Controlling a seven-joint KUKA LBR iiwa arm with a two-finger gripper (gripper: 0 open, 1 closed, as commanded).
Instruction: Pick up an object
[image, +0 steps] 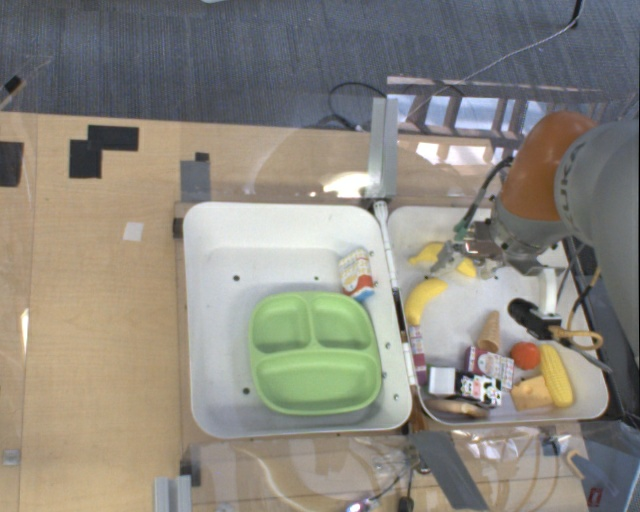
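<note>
The gripper (463, 250) is hovering low in the right bin (596, 395), over a small yellow piece (430, 254). A banana (425, 299) is lying just beyond at seven o'clock, its long axis running from one o'clock to seven o'clock.

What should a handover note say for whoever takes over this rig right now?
Claw: low over the far end of the right bin, beside a yellow banana piece; whether it is open or shut cannot be told, and nothing is visibly held.
Right bin also holds a second banana, ice cream cone, tomato, corn cob and small boxes.
Left bin: green divided plate, small packet.
Done: nothing lifted. Left: grasp and raise one object.
</note>
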